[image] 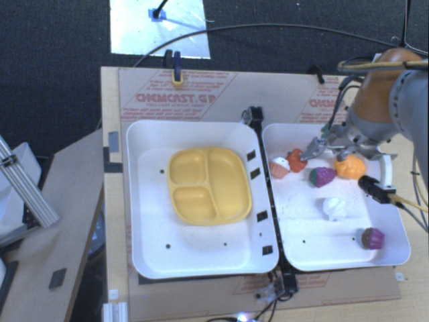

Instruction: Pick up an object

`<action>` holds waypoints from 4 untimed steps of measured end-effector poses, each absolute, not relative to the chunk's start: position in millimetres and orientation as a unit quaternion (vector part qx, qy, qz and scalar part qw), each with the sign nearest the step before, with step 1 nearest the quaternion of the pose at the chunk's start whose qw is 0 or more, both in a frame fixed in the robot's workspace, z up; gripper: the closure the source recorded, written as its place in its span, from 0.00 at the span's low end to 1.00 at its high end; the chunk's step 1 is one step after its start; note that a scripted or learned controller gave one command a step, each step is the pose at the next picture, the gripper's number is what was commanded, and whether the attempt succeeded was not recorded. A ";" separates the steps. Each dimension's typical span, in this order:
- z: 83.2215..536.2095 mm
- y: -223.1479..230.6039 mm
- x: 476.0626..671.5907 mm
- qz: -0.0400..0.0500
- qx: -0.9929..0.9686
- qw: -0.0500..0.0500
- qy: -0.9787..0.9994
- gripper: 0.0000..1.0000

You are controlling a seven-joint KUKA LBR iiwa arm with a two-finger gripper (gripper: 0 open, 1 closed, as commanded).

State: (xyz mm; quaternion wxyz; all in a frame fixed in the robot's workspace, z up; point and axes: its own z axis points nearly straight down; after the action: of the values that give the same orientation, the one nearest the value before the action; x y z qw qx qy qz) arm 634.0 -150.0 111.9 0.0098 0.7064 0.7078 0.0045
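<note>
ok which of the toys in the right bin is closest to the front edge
The small purple and brown toy in the right bin, alone by its front right corner. The white one lies further back.

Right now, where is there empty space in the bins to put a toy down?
The right white bin has bare floor along its near edge, between the white crumpled toy and the purple round toy. The left white bin has bare floor around the yellow divided plastic plate. It is crowded at the right bin's far end, where the orange toy, magenta toy and hand sit.

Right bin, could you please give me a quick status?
Gripper low in right bin, beside red-orange toy. Nothing visibly held. Purple toy, orange toy crowd close.
</note>
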 end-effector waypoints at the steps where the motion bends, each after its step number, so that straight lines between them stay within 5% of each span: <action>1: 109.5 -149.6 634.0 0.005 0.707 0.009 0.707 0.00; 2: 116.7 -148.5 633.2 0.004 0.706 0.007 0.708 1.00; 4: 227.0 -154.9 634.9 0.002 0.706 0.004 0.709 1.00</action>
State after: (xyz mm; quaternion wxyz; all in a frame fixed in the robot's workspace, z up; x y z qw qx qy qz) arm 634.9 -154.9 227.0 0.0036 0.7056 0.7086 0.0022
